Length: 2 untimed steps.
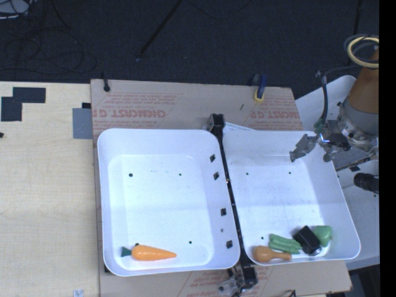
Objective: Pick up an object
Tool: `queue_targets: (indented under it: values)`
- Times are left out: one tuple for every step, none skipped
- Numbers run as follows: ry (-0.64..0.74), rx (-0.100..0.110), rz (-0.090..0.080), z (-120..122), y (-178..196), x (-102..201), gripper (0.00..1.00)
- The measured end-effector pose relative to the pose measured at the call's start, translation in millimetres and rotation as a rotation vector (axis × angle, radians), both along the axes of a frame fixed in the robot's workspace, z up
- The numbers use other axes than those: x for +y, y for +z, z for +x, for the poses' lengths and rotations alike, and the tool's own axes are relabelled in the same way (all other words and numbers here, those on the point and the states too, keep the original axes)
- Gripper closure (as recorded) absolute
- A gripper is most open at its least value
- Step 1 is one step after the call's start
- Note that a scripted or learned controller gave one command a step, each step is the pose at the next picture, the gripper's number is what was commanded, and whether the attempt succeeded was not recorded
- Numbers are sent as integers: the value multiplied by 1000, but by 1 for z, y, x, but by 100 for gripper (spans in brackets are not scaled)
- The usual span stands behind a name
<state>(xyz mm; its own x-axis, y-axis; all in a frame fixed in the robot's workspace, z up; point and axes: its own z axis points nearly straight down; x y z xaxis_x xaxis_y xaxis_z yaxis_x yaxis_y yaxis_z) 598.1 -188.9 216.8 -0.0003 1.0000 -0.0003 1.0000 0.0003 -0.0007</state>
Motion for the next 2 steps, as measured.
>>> queue_targets:
  values:
    - [0, 4, 2, 40, -116, 27, 0]
    - [6, -3, 2, 46, -59, 103, 0]
